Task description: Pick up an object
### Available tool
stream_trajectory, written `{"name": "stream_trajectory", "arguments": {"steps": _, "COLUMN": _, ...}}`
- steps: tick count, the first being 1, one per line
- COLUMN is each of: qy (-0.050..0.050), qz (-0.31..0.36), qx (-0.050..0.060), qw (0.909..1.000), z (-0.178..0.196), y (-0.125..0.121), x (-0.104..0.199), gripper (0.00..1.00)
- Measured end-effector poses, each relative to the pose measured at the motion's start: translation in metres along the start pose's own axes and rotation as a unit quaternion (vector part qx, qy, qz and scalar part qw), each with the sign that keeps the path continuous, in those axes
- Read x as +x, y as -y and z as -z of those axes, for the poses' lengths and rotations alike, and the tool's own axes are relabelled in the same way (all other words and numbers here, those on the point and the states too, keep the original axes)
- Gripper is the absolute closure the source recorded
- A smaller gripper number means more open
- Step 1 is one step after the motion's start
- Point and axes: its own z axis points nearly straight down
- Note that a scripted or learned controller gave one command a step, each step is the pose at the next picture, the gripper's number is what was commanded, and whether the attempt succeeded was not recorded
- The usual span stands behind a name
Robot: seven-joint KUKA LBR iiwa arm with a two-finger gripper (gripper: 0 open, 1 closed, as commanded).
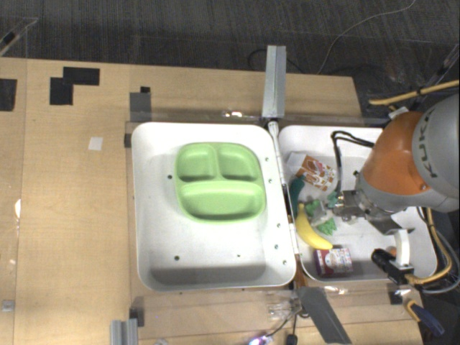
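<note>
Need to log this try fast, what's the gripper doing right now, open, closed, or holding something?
Gripper: cannot be told; it is low in the right bin, beside the green toy and the banana.

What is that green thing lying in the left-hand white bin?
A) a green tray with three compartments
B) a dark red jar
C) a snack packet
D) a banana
A: the green tray lies in the left bin and has three compartments; the banana and the dark red jar lie in the right bin.
</note>
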Motion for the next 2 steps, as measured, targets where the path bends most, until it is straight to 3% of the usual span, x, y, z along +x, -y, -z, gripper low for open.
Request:
{"name": "stream_trajectory", "arguments": {"steps": 1, "qy": -0.001, "qz": 0.0, "qx": -0.003, "qw": 1.0, "z": 0.012, "y": -0.002, "x": 0.001, "gripper": 1.0}}
{"name": "stream_trajectory", "arguments": {"steps": 2, "qy": 0.0, "qz": 0.065, "qx": 0.0, "qw": 0.9979, "z": 0.158, "y": -0.021, "x": 0.054, "gripper": 1.0}}
